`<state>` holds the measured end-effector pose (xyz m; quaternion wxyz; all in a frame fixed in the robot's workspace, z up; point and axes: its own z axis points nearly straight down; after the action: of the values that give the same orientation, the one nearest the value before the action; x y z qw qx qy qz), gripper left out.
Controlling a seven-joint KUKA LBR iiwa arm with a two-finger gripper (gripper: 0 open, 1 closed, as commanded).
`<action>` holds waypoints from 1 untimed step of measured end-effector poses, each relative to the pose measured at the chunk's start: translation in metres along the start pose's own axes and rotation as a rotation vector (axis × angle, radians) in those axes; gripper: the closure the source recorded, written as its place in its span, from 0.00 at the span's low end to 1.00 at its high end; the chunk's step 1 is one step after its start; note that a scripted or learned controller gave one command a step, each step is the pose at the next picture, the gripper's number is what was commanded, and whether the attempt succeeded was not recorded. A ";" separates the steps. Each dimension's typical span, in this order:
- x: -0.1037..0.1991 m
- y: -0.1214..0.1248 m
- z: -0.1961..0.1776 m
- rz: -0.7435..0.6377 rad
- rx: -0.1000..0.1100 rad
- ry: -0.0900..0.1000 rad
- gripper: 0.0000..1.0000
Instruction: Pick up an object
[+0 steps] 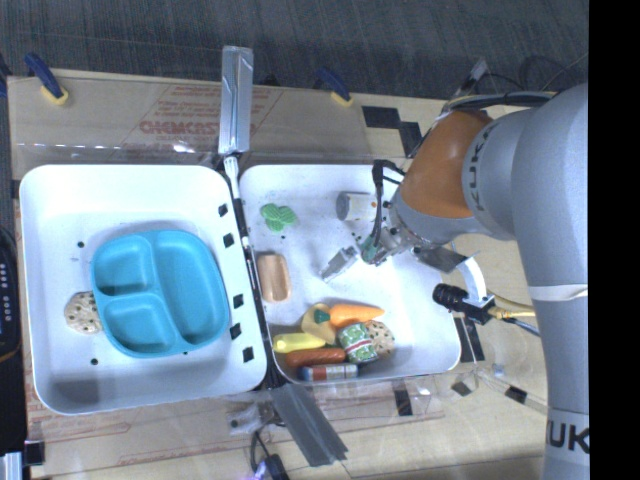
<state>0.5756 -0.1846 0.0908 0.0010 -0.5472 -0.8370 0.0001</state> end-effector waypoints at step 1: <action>0.023 -0.098 -0.005 0.027 0.001 0.001 0.00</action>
<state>0.4766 -0.2031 0.0962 0.0016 -0.5582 -0.8297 0.0005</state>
